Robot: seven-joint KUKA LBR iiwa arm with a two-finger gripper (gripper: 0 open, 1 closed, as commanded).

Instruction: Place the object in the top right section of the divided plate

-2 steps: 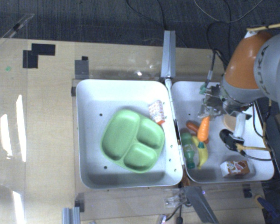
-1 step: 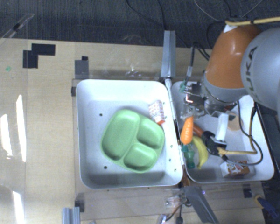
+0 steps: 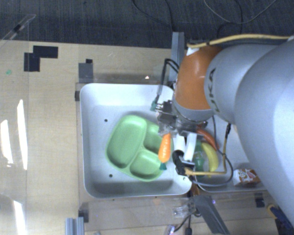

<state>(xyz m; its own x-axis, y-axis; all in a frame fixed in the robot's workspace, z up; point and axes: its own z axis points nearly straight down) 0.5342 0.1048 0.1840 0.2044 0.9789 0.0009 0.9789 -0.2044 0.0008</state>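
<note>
Gripper [image 3: 165,140] pinching carrot [image 3: 164,149] over right edge of green plate [image 3: 130,143]; in left bin [image 3: 95,131]; banana [image 3: 210,157] nearby, right.

A small orange plastic carrot [image 3: 164,148] with a green stub at its lower end hangs nearly upright, just left of the fingers and directly below the wrist, over the right edge of a pale green divided plastic plate [image 3: 134,147]. The plate, with one large section on its left and two smaller ones on its right, lies flat, extending left of the fingers.
</note>
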